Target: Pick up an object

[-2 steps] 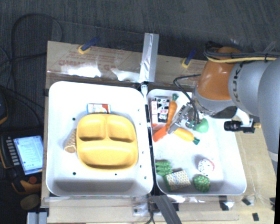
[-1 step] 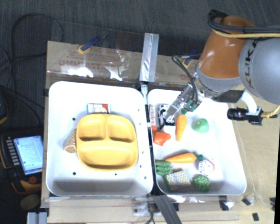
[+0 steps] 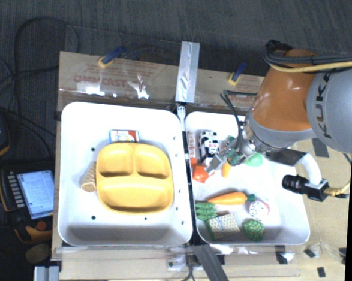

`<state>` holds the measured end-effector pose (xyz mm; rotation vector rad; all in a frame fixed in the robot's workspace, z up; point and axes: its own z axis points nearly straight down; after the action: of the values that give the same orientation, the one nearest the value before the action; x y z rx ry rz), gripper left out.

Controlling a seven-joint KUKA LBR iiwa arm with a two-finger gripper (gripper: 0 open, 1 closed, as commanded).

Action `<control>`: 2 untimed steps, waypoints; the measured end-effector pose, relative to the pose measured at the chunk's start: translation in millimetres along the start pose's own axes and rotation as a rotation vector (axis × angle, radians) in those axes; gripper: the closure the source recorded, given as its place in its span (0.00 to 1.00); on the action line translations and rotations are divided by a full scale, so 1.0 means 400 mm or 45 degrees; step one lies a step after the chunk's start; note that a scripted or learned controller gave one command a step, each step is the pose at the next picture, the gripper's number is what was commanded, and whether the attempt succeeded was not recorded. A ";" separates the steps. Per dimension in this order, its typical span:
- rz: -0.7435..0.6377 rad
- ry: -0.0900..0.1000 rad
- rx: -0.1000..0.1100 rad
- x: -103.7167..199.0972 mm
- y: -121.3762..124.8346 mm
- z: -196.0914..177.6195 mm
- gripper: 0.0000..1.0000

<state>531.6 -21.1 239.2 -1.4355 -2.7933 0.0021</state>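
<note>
White plastic, 2 shallow bins side by side on a pale wooden worktop (image 3: 329,228), seen from above at a slant. Left bin (image 3: 71,177): large yellow divided tray (image 3: 135,177) filling the middle, small printed box (image 3: 124,135) touching its far edge, tan cone-shaped piece (image 3: 89,177) tucked against its left side. Right bin (image 3: 294,214): cluster of toy food along the near wall, with an orange carrot (image 3: 227,199) lying across, a green leafy piece (image 3: 205,210) at its left end, a round green item (image 3: 253,228) at the right, a pink-and-white item (image 3: 258,207) just beyond that. Grey arm with orange band (image 3: 284,102) reaching in from the right, tool (image 3: 223,158) lowered over the far part of the right bin, close above a red piece (image 3: 200,174) by the dividing wall and near a black-and-white box (image 3: 208,142). Whether the tool is open or closed: cannot tell, and nothing seen gripped.
</note>
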 end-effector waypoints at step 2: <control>0.217 -0.004 0.001 0.134 0.231 -0.106 1.00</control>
<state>575.7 76.3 281.5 -1.6697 -2.6627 0.0053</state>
